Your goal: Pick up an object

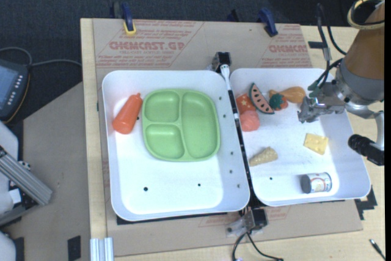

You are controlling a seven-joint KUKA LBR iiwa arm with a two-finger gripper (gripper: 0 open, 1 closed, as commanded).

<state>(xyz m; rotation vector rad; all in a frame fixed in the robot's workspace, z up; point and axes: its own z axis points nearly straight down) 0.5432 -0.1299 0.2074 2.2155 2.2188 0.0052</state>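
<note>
Two white bins, one green plate

My grey arm with its orange band reaches in from the right, wrist bent down and inward.

My orange-banded upper section fills the right edge, wide and rounded, with the grey metal wrist below it, angled to the left. From there my dark two-finger gripper juts out leftward and slightly down, a compact cluster of black and silver parts. Black cables loop down beside the orange band toward my wrist. A dark knob-like fitting sticks out below the wrist at the right edge. From this slanted view the tips blur together, so how my jaws stand is unclear.
</note>
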